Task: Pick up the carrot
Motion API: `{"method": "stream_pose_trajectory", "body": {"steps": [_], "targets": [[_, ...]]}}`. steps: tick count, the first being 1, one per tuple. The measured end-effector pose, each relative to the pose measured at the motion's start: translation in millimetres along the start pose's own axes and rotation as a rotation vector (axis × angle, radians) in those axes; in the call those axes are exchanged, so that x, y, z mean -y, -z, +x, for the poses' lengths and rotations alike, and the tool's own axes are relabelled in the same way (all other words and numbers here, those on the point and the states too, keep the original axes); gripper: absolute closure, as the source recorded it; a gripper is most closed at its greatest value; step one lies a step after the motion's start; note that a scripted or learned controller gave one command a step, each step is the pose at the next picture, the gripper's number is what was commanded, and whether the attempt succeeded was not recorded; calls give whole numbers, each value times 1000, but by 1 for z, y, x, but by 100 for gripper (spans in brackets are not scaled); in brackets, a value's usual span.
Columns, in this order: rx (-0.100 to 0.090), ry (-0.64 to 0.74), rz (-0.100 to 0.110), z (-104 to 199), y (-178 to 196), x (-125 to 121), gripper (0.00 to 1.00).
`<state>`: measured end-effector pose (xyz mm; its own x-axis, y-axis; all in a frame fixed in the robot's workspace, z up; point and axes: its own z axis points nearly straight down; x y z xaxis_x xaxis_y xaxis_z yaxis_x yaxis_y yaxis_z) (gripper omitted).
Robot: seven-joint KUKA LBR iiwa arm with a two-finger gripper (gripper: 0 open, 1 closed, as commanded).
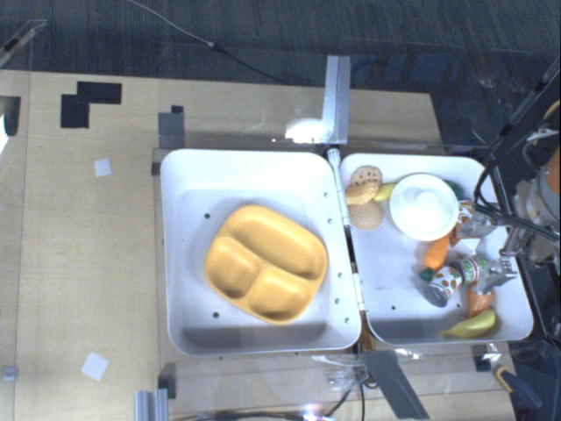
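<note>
The carrot (pixel 436 253) is a short orange piece lying in the right bin (pixel 386 314), just below the white bowl (pixel 423 205). My gripper (pixel 485 251) hangs over the bin's right side, a little to the right of the carrot and not touching it. It is open, with one finger near the bowl's right rim, the other lower down, and nothing between them. A second orange piece (pixel 479 301) lies below the gripper.
The right bin also holds cookies (pixel 363 196), a small patterned can (pixel 447 281) and a banana (pixel 471 324) along the front wall. A yellow divided plate (pixel 265 261) sits in the left bin (pixel 184 323). A metal post (pixel 337 95) stands behind the bins.
</note>
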<state>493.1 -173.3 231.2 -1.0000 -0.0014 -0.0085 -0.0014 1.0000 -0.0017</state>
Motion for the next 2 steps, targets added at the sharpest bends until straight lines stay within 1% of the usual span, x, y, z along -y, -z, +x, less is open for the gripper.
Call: {"method": "stream_pose_trajectory", "body": {"steps": [1,2], "targets": [[-1,66,-2,-22,-117,-18,0],[6,38,-2,-50,-142,-83,0]]}}
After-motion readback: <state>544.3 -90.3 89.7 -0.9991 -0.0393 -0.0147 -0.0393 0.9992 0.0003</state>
